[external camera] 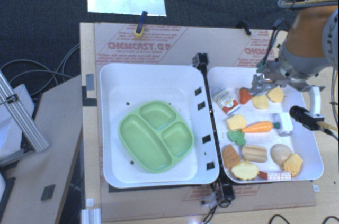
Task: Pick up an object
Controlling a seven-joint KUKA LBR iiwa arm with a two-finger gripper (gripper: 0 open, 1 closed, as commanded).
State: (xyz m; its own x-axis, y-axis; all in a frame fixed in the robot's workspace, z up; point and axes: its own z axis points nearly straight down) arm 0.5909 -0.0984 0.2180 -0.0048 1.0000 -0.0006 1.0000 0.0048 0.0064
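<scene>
**Claw low over the far end of the right bin, nothing seen held**

Claw (258, 83) sat down in the right bin (317, 160) on the grey-and-orange arm (312, 32). Open or closed: cannot tell from this angle. Nothing visibly gripped.

Closest candidate was a red toy food piece (244, 96), just left of the claw, maybe touching, unclear. Pale yellow chunk (260, 102) lay directly below the claw, and a second yellow piece (275, 95) just right of it. White-and-red packet (224, 100) lay further left, past the red piece.

Crowded below the claw: yellow wedge (236, 122), toy carrot (258, 127), white block (285, 123), green bit (238, 138). Further below: bread roll (254, 153), brown slice (231, 155), beige egg shape (280, 153), ridged yellow piece (293, 164), yellow slices (244, 170).

Well left of the claw, the left bin (114, 85) held a green divided plate (155, 135).

Both bins stood on a paper-faced sheet printed CHEMCAST GP (139, 47), on a tan bench (58, 112). Dark carpet (42, 6) beyond, with a white sheet (126, 0) lying on it.
</scene>
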